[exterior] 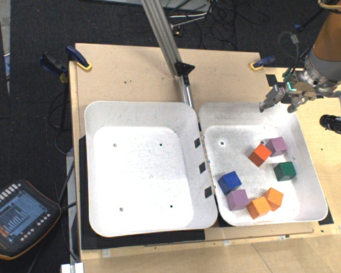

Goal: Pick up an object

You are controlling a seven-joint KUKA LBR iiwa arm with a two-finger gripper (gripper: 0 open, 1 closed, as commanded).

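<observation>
Tool (279,102) above right bin's (307,212) far rim; blocks (261,154) squat, no long axis

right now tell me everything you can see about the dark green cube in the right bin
The dark green cube is a small, matte, solid-looking block with plain faces. It sits flat on the floor of the right white bin, near its right wall, turned slightly. Nothing touches it; the purple cube lies just above it, apart.

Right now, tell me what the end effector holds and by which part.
Nothing. The end effector hovers above the right bin's far rim, fingers open, apart from every block.
</observation>
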